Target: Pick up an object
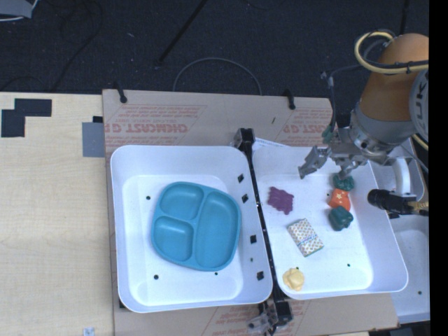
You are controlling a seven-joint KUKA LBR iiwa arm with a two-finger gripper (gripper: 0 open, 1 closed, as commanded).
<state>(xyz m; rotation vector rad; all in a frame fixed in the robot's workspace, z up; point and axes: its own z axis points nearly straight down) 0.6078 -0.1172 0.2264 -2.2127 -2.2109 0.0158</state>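
Over the right bin (392, 275), near its far right corner, the gripper (329, 161) hung with its two fingers spread apart and nothing between them. Just below its right finger sat a small teal piece (344, 183), then an orange toy (339, 199) and a dark teal toy (341, 218) in a close column. A purple object (281, 200) lay nearer the divider, a patterned packet (305, 236) below it, a yellow toy (294, 279) at the near edge. The left bin (133, 166) held a blue divided plate (196, 225).
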